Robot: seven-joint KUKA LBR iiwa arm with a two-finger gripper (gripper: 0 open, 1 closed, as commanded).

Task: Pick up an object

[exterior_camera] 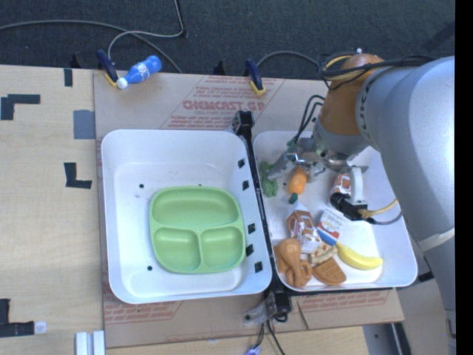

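My gripper (284,167) is low in the upper left part of the right bin (395,268), below the orange wrist band. A small orange carrot (297,181) with a green top (270,187) lies right under and beside it, close enough that they may be touching. Further toward the front of that bin lie a red and white snack packet (303,225), a yellow banana (360,258), and two brown pastries (292,263). A small dark bottle (342,188) lies to the right of the carrot, under the arm.
The left bin (122,198) holds a green divided plate (197,228). A black divider clip strip (251,191) runs between the bins. A blue bottle (140,70) and clamps sit on the cardboard behind the bins. The grey arm covers the right bin's far right side.
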